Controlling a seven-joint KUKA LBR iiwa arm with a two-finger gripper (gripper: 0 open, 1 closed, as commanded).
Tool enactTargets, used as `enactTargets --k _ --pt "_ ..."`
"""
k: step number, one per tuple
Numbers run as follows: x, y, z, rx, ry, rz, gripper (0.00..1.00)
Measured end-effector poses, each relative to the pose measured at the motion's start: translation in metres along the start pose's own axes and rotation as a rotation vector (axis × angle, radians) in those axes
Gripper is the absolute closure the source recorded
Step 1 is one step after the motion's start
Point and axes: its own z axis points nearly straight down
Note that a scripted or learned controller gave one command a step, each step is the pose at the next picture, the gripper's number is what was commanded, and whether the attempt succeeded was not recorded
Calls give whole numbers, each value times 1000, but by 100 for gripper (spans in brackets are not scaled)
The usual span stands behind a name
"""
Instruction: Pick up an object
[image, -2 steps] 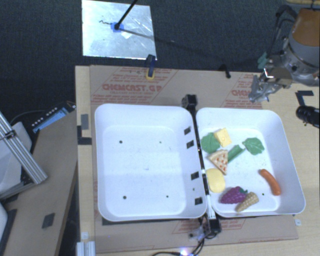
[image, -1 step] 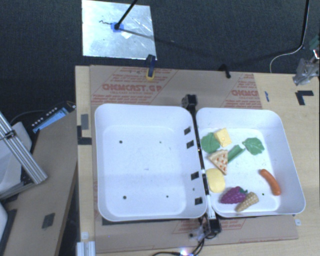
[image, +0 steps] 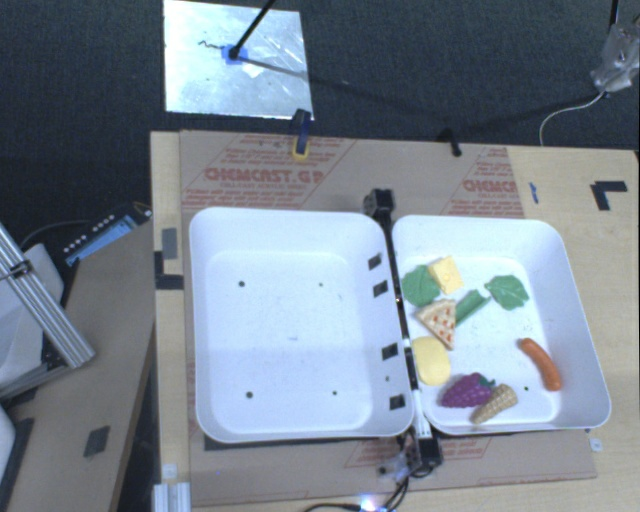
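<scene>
The right bin (image: 570, 290) holds several toy foods. A yellow cheese block (image: 446, 273) lies beside a green leafy piece (image: 420, 287) near the bin's left wall. Below them are a pizza slice (image: 438, 321) and a slim green pod (image: 470, 305). Further right lies a green leaf (image: 508, 291). An orange sausage-like piece (image: 540, 364) rests near the right wall. At the front are a pale yellow lump (image: 432, 361), purple grapes (image: 466, 389) and a tan corn cob (image: 495, 403) touching the grapes.
The left bin (image: 290, 320) adjoins the right one along a central divider with black clips (image: 388, 320). Both sit on a cardboard sheet (image: 260, 170). A silver panel (image: 235, 60) lies at the back left, and a grey fixture (image: 617, 55) with a white cable is at top right.
</scene>
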Motion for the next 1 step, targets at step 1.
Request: enactTargets --k 1 --pt "-71 -2 -10 14 -1 13 100"
